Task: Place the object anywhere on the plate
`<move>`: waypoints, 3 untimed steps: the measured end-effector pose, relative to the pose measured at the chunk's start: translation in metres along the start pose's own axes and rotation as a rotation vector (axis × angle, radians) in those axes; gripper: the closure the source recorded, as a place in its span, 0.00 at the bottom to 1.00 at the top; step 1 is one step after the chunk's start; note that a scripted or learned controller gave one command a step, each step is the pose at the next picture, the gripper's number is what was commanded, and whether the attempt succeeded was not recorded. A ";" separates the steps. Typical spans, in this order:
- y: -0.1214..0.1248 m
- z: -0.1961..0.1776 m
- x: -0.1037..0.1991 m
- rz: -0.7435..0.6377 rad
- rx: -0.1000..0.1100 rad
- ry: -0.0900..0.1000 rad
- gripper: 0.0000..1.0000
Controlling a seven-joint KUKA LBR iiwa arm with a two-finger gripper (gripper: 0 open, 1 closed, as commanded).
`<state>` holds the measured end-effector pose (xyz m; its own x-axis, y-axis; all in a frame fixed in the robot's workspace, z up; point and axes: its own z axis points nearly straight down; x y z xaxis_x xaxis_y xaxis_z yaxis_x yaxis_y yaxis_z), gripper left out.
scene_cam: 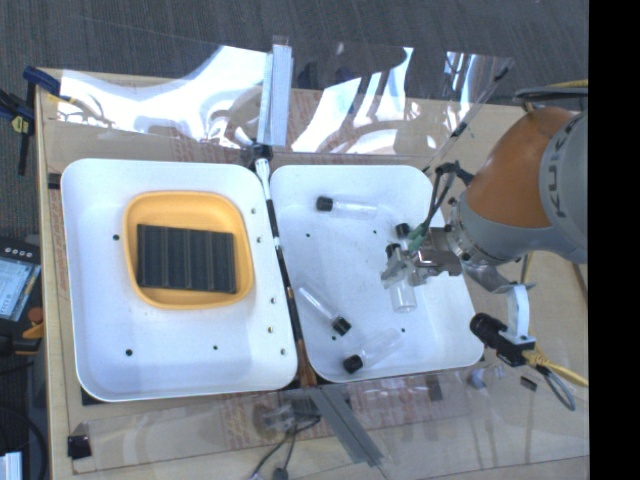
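The yellow plate (pixel 187 214) with a dark ridged insert lies in the left bin (pixel 95 318). Three clear tubes with black caps lie in the right bin (pixel 340 248): one at the back (pixel 345 206), one near the middle front (pixel 322 308), one at the front edge (pixel 370 352). My gripper (pixel 404 266) is low over the right side of the right bin, far from the plate. Another clear tube (pixel 404 296) shows right at its tip, partly hidden by it. I cannot tell whether that tube is gripped or resting on the bin floor.
A raised divider (pixel 280 268) separates the two bins. A clear plastic screen (pixel 330 98) stands behind the bins. The arm's grey and orange body (pixel 520 188) overhangs the right bin's right rim.
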<state>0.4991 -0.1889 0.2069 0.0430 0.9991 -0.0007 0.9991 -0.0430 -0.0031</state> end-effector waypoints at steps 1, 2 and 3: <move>0.048 -0.109 0.042 -0.208 -0.002 0.000 1.00; 0.146 -0.005 0.036 -0.494 -0.001 0.000 1.00; 0.103 0.013 0.066 -0.588 0.000 0.001 1.00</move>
<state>0.6046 -0.1272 0.1937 -0.5180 0.8554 0.0021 0.8554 0.5180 -0.0029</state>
